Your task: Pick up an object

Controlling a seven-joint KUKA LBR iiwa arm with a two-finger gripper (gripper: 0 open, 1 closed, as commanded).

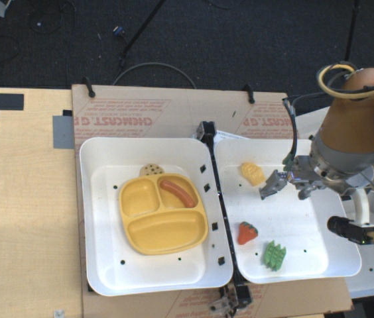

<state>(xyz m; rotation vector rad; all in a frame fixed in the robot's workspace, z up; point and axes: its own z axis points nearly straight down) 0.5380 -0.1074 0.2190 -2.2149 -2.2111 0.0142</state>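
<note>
A grey KUKA arm (346, 128) with an orange band is reaching in from three o'clock over the right-hand white bin (336, 260), its pincer (276, 183) hovering above the bin's upper middle with nothing showing between the fingers; how wide the fingers are standing cannot be told from this slanted overhead angle. Just beside the pincer, at its nine o'clock, a yellow corn-like toy (252, 173) is lying on the bin floor, near but apart from the fingertips. Toward six o'clock of the pincer, a red strawberry toy (247, 232) is sitting close to the divider between the bins, and a green leafy toy (274, 255) is resting just beside it at its four o'clock, near the bin's lower edge. In the left-hand white bin (101, 257), a yellow sectioned tray (164, 234) is lying tilted, carrying a reddish sausage toy (178, 192) in its upper right compartment. A brown cookie-like piece (151, 169) is peeking out at the tray's twelve o'clock, touching its rim. Black clips (207, 132) are running along the seam where the two bins meet. Both bins are sitting on a sheet of printed cardboard (127, 114) laid on the pale wooden table (21, 211), with dark floor and loose cables (154, 68) lying beyond at twelve o'clock.
</note>
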